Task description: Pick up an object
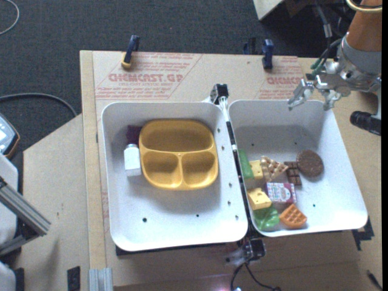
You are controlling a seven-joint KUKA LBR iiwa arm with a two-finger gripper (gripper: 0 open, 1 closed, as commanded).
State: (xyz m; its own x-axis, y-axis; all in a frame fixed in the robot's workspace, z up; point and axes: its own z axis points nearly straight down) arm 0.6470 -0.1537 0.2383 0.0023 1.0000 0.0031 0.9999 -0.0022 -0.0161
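My gripper (313,99) hangs above the far edge of the right bin (339,162), its two metal fingers spread apart and nothing between them. Well below it, in the bin's near half, lies a pile of toy food: a brown round cookie (310,163), a chocolate bar piece (293,173), a cheese wedge (259,198), a pink packet (280,192), an orange waffle (293,216) and green pieces (267,219). The gripper touches none of them.
The left bin (121,217) holds a yellow divided plate (178,154), with a small white bottle (132,160) and a dark object beside it at the left. A ridge (232,156) separates the bins. Clamps stand at the board's far edge.
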